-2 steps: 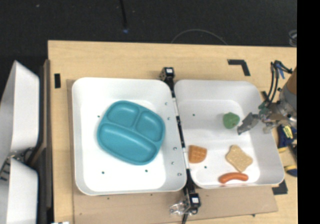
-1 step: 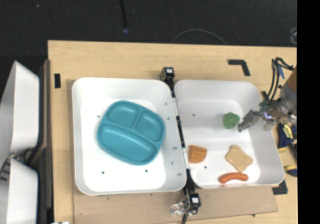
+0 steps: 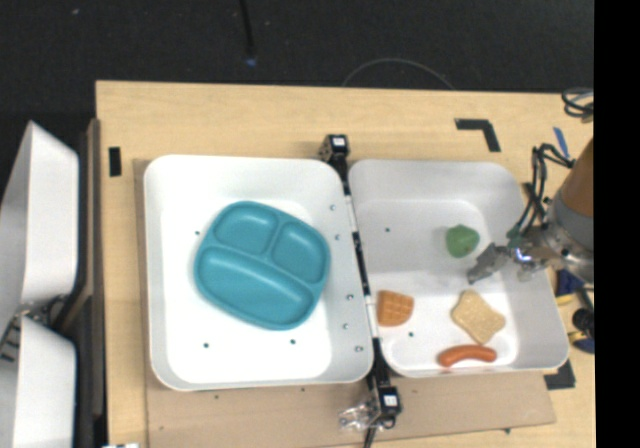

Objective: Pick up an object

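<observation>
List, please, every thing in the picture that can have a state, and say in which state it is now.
Teal divided plate: flat in the left bin, nothing on it.
Green piece: lying in the right bin, untouched.
Waffle: lying flat near the divider.
Bread slice: lying flat.
Sausage: lying by the near wall.
Pincer: over the right bin, holding nothing.

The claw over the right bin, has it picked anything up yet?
Not yet. The claw hangs low in the right white bin beside the round green item, holding nothing. The tan bread slice, red sausage and orange waffle lie untouched.
</observation>
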Controlling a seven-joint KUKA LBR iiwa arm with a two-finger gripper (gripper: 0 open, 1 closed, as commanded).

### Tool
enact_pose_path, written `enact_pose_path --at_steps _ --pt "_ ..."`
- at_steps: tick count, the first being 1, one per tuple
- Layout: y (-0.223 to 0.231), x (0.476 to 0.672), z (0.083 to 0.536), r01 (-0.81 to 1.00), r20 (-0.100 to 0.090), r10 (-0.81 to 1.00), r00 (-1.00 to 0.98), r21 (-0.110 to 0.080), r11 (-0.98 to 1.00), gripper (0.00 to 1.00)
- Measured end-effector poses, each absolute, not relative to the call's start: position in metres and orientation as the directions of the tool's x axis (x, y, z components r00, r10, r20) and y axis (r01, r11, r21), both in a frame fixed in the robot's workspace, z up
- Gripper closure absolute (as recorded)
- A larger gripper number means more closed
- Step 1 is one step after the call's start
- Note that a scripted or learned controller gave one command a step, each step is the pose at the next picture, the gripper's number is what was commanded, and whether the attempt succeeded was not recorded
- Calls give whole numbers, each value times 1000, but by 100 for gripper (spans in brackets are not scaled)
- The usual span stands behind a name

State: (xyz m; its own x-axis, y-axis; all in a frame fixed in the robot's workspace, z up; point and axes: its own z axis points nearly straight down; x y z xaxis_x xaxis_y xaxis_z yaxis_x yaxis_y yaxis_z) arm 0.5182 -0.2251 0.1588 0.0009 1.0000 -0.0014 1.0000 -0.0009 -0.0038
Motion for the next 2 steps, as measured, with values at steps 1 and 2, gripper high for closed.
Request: enact_pose_path --at_steps 1,2 --pt "-226 517 106 1000 -2 1000 2 -3 -2 0" --pt "-227 520 120 1000 -2 1000 3 5 -3 100"
